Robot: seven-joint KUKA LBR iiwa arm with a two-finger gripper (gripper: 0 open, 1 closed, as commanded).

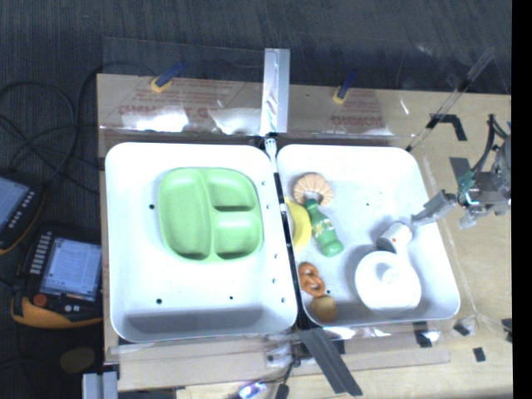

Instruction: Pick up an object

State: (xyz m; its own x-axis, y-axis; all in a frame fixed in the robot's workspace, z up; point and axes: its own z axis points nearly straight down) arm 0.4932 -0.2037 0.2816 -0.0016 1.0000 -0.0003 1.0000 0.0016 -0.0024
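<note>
The right bin point(366, 166) holds several small objects. A green bottle point(322, 228) lies near its left wall, with a yellow banana-like piece point(298, 224) beside it and a tan ridged pastry point(312, 187) just behind. Toward the front left corner lie an orange-brown pretzel point(309, 278) and a round brown item point(323, 308). A white mug point(386, 279) sits on its side at the front right, with a small white and grey piece point(394, 238) touching its far side. The left bin point(125, 248) bears a green divided plate point(211, 213).
A metal post point(276, 90) stands at the back between the bins, with taped clear sheeting on either side. A metal bracket point(480, 193) with a grey pointed arm point(432, 208) sits at the bench's right edge. Handheld screens point(71, 266) lie on the floor at left.
</note>
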